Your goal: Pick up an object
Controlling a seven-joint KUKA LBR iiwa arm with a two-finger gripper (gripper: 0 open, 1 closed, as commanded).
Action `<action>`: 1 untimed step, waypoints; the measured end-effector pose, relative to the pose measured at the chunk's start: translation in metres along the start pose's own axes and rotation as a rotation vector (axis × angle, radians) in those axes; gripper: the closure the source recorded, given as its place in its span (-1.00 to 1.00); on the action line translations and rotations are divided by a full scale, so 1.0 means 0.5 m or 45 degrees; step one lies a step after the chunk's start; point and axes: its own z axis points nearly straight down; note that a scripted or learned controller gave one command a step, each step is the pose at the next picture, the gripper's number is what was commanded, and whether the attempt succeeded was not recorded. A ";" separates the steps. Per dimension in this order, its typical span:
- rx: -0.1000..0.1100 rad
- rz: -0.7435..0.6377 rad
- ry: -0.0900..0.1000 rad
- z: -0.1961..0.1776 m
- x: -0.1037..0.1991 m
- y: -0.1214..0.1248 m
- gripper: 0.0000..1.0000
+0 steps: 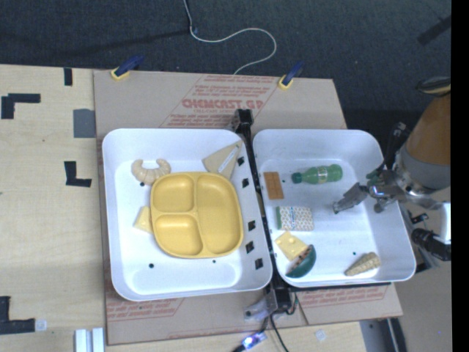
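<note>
Bins sit side by side on a cardboard sheet [220, 101] that covers the bench, held at its far edge by two yellow-and-blue clamps [126, 67]. The left bin [117, 218] is mostly taken up by a yellow divided plate [196, 214], with a pale ring-shaped toy pastry [149, 169] near the far-left corner, a tan wedge [223, 158] near the far-right corner and a small yellow wedge [142, 219] peeking out at the plate's left side.

The right bin [370, 147] holds the candidates for picking (nothing has been lifted yet). A green bottle [317, 174] lies on its side near the far edge, an orange-brown rectangular piece [273, 185] rests just beside the left wall, and a small patterned packet [295, 218] lies about mid-bin on the left. Toward the near-left corner a yellow cheese-like wedge [291, 246] touches a dark green curved piece [303, 263], and a pale cone-shaped item [363, 264] lies near the near-right corner.

The gripper [350, 199] reaches in over the right side of the right bin, with nothing between its fingers; whether it's spread or pressed together can't be told from this angle. It hangs between the bottle and the cone, clear of both. The arm's orange band [432, 134] shows at the right edge, and a white cable [242, 39] loops over the dark floor beyond the bench.
</note>
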 end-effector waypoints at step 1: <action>-0.001 -0.001 0.000 0.094 -0.003 0.012 -1.00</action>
